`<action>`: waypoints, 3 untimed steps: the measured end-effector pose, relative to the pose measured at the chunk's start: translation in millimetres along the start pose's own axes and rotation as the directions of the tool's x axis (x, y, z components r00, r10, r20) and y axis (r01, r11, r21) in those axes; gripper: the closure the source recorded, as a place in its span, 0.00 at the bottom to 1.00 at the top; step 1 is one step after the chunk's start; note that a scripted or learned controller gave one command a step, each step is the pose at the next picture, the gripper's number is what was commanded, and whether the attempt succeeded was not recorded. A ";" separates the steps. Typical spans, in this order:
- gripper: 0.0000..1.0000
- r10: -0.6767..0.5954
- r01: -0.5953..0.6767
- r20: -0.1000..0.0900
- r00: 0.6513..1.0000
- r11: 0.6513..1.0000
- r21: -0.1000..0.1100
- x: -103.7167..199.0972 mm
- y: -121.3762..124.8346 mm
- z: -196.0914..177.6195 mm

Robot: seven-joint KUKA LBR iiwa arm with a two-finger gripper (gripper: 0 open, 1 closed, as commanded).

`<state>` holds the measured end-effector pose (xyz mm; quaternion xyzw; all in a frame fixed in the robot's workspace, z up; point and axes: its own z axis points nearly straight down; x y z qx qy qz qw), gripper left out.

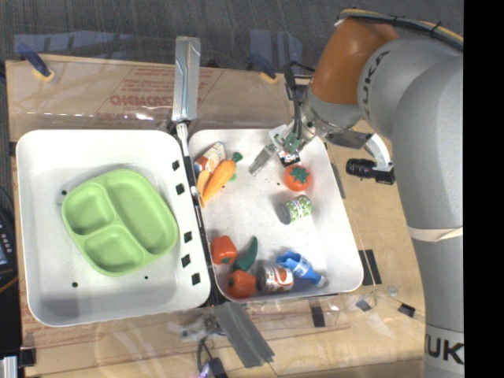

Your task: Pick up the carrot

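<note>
Overhead, the grey arm point(394, 93) reaches in from the right over the far part of the right bin point(346, 235). In the left bin point(39, 211) lies a green sectioned plate point(118, 220). The carrot point(220, 177) lies at the right bin's far left, against the divider, well apart from the gripper point(277, 153), whose jaws stand apart, clamped on nothing. Right beside the gripper sits a tomato point(298, 178).

Your carrot point(220, 176) is a short orange toy with a green tuft at its upper end. It lies flat and slanted in the right bin point(346, 235), tip pointing down-left toward the divider wall, hard against that bin's left side (a yellowish item touches it there). Nothing grips it.
</note>
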<state>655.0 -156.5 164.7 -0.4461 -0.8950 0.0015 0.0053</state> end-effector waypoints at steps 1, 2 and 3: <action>0.00 -0.222 0.222 0.021 0.975 0.975 -0.002 38.7 32.4 66.3; 0.00 -0.222 0.222 0.021 0.975 0.975 -0.002 38.6 32.3 66.3; 0.00 0.175 -0.175 0.006 0.985 0.985 -0.007 28.5 8.6 71.6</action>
